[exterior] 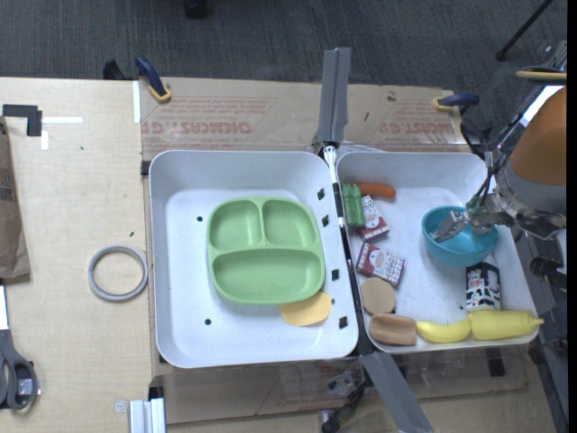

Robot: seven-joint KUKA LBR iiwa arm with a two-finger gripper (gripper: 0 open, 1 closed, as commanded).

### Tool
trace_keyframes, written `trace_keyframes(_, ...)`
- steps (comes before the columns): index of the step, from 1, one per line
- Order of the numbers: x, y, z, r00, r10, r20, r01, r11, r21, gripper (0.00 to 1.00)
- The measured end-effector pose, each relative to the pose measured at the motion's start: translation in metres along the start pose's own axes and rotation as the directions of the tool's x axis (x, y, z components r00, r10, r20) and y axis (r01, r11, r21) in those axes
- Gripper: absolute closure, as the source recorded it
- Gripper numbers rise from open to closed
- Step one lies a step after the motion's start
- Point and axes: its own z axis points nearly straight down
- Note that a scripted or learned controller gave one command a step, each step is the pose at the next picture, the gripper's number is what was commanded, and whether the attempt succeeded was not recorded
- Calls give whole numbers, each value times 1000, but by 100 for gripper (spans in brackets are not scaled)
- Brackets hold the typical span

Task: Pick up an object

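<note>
My gripper (457,225) reaches in from the right and sits low over the blue bowl (458,244) in the right bin (410,174), its tip inside the bowl's rim. The bowl rests on the bin floor near the right wall. Around it lie a black-and-white carton (482,287), a banana (444,331), a yellow block (503,324), a brown bun (393,330), a tan disc (379,295), two small red-and-white cartons (380,263), a green packet (353,207) and a carrot (374,189).
The left bin (171,242) holds a green divided plate (266,250) with a yellow disc (306,311) at its front edge. A grey tape ring (118,271) lies on the bench to the left. A divider post (334,97) stands between the bins at the back.
</note>
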Motion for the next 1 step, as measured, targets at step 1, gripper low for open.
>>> trace_keyframes(1, 13, 14, 25, 939, -345, -1, 345, 939, 2, 0)
